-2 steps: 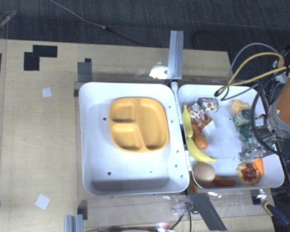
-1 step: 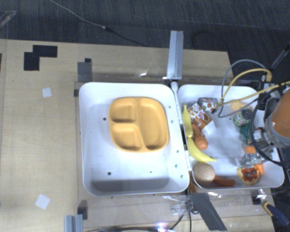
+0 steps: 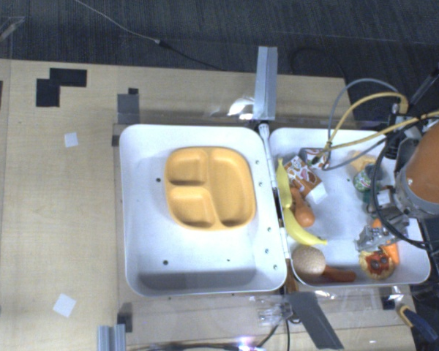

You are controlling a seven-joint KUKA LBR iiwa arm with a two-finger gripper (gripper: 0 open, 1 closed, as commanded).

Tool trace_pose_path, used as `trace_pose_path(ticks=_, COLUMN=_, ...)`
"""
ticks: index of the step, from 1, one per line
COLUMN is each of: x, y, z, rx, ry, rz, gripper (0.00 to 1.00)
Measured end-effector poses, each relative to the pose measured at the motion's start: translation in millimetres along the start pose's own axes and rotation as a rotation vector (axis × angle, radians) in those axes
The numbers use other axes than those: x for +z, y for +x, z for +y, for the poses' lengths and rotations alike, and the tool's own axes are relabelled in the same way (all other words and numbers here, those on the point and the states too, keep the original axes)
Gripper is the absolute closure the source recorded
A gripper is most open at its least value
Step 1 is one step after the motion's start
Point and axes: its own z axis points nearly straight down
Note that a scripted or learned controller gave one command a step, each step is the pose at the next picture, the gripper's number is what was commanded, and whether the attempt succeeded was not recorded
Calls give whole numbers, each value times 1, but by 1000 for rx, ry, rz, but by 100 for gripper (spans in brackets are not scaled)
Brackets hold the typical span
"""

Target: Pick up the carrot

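An orange piece that looks like the carrot (image 3: pixel 390 254) lies in the near right corner of the right bin (image 3: pixel 336 218), touching a round red-orange fruit (image 3: pixel 378 266). My gripper (image 3: pixel 372 237) is low over that corner, its metal tip just left of and above the carrot. The arm's orange band (image 3: pixel 430 168) and cables cover the bin's right side. Part of the carrot is hidden by the gripper, and I cannot make out whether anything is held.
The right bin also holds a banana (image 3: pixel 300 221), an orange-brown sausage (image 3: pixel 302 210), a snack packet (image 3: pixel 305 171), a brown round item (image 3: pixel 308 259), a red sausage (image 3: pixel 341 274) and a green item (image 3: pixel 364 183). A yellow divided plate (image 3: pixel 208 187) sits in the left bin (image 3: pixel 143 218).
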Motion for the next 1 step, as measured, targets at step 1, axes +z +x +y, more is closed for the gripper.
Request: trace_pose_path(ticks=1, x=-25, y=-54, z=2, rx=121, ry=0, rz=-1, gripper=100)
